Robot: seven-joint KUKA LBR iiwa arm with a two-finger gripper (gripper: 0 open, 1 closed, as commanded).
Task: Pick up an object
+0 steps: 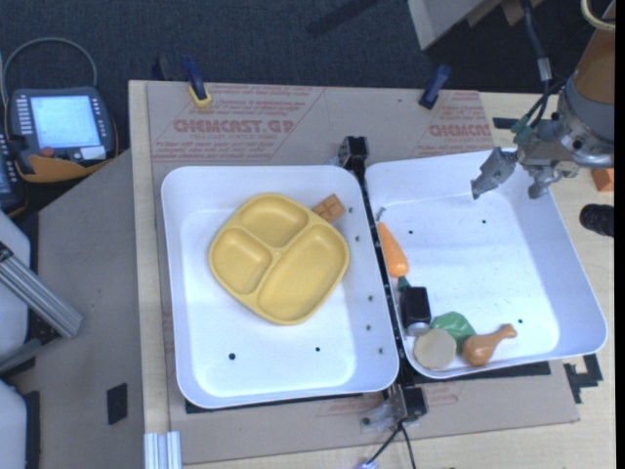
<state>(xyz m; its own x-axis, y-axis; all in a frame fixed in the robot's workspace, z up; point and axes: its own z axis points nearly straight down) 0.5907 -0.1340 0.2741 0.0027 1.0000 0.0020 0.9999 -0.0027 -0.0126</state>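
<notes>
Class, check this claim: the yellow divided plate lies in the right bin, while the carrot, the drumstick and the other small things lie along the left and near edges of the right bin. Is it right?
Not quite. The camera view shows the yellow divided plate in the left bin, not the right. The rest stands: the carrot, the drumstick and the other small things lie along the left and near edges of the right bin.

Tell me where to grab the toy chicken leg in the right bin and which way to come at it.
Probably best to take the chicken leg by its fat rounded end, coming straight down from above. It lies flat near the bin's front wall, thin bone end pointing up and right. Close across its width; the green piece and round cream piece crowd its left side.
</notes>
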